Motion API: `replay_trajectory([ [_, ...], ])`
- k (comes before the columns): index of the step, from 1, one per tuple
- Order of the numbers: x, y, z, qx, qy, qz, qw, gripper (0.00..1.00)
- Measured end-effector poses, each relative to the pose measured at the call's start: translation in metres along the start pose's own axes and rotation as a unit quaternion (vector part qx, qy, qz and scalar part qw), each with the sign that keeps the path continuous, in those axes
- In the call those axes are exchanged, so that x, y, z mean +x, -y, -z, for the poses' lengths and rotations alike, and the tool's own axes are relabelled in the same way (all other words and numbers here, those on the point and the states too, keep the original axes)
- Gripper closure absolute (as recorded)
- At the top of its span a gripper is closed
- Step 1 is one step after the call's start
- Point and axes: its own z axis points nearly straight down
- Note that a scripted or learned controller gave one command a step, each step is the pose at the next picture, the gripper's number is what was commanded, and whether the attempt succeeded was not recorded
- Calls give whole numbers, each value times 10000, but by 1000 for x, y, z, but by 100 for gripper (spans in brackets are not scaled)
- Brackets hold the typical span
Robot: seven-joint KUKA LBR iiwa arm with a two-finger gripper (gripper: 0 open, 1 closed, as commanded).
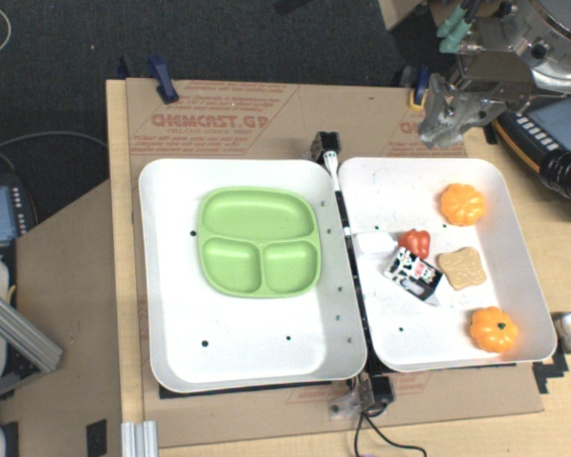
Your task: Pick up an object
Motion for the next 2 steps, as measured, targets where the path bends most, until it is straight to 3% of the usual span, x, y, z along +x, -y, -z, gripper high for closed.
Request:
replay_trajectory([
  [1,-22,3,-97,161,28,2,9999,100],
  [2,23,4,-141,147,19,47,9999,100],
])
